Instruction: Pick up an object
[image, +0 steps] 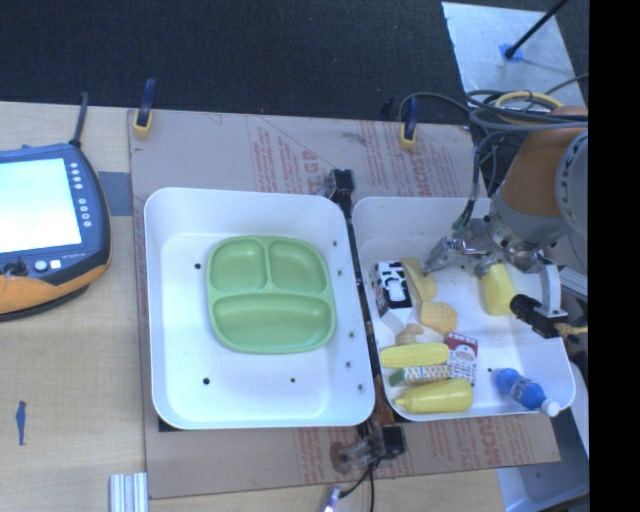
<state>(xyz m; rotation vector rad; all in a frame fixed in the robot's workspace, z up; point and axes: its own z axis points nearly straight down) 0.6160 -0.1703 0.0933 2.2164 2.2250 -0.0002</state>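
One blue bottle (522, 389); one green plate (269, 295); two bins (165, 300).

A green divided plate (270, 294) is sitting mid-floor in the left bin (165, 300), leaving open white floor all around it along the walls. In the right bin (560, 365), objects are crowding the left and near side: a black-and-white card (392, 284), pale yellow pieces (436, 318), a corn cob (414, 354) and a yellow banana-like item (434, 397). A blue bottle (523, 389) is blocking the near right corner. The arm's wrist (530, 215) is hanging over the far right part, and bare floor is showing between the clutter and a yellow block (496, 290).
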